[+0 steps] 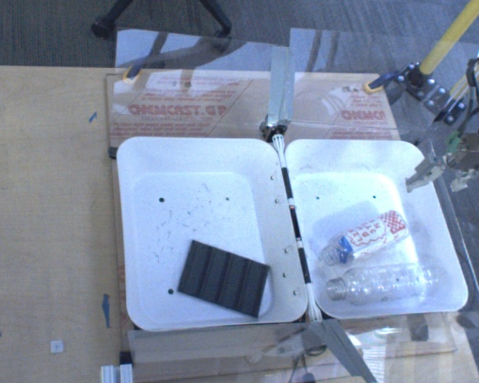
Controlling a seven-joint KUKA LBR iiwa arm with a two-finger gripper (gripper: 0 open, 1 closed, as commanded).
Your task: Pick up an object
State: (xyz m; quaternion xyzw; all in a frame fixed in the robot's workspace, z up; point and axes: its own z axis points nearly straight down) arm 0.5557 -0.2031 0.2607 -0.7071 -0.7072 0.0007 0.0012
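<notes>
A dark grey ribbed rectangular pad (223, 278) lies flat in the front of the left bin (144, 166). In the right bin (343, 162) a small bottle with a red-and-white label and blue cap (366, 237) lies on its side. A clear plastic bottle (377, 282) lies just in front of it. My gripper (441, 180) hovers over the right bin's far right rim, above and to the right of the labelled bottle. Its two fingers stand apart with nothing between them.
A metal divider bar (281, 94) runs back from where the two bins meet. Clear panels with red lettering (172, 106) lie behind the bins. A yellow rod (455, 30) and cabling sit at the top right. Bare wooden bench (40, 214) extends to the left.
</notes>
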